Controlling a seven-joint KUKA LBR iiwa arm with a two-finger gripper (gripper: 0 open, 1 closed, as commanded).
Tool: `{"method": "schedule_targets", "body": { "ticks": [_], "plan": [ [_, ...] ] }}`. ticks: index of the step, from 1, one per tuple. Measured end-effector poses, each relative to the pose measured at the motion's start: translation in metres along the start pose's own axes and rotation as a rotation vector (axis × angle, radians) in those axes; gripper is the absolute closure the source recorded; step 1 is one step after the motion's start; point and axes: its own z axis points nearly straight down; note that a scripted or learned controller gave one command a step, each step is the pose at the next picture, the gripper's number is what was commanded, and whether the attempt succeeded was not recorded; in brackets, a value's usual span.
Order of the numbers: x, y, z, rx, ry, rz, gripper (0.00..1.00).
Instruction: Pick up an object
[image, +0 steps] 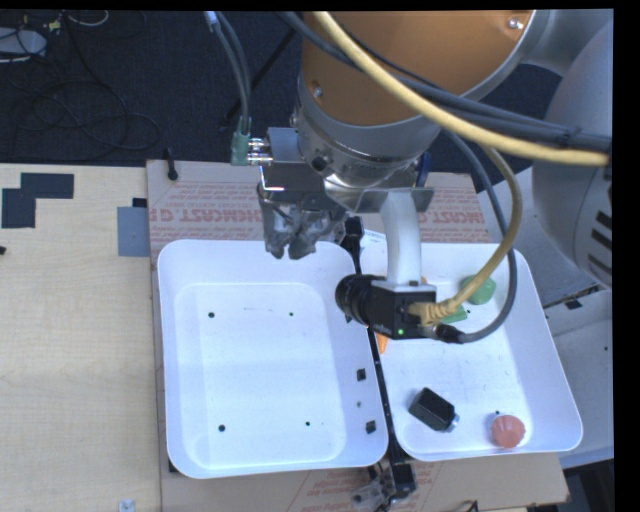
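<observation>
Claw (293, 245): mine, hanging over the left bin's (190, 300) far rim; whether clenched or released, I cannot tell.
Black block (433, 409): right bin (545, 350), near side.
Pink ball (507, 430): beside the block.
Green piece (481, 291): further back.

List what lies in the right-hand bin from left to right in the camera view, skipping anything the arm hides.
black block → green object, partly behind the yellow cable → pinkish-red round object

I see even, bright overhead light; the white bins (250, 270) look nearly washed out with faint shadows. The arm's orange band (410, 70) up close is soft, and the far floor is dark.
</observation>
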Motion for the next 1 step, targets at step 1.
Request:
{"method": "schedule_targets", "body": {
  "ticks": [1],
  "plan": [
    [0.0008,-0.0002,-0.0091,0.005,-0.002,-0.006,1.0]
  ]
}}
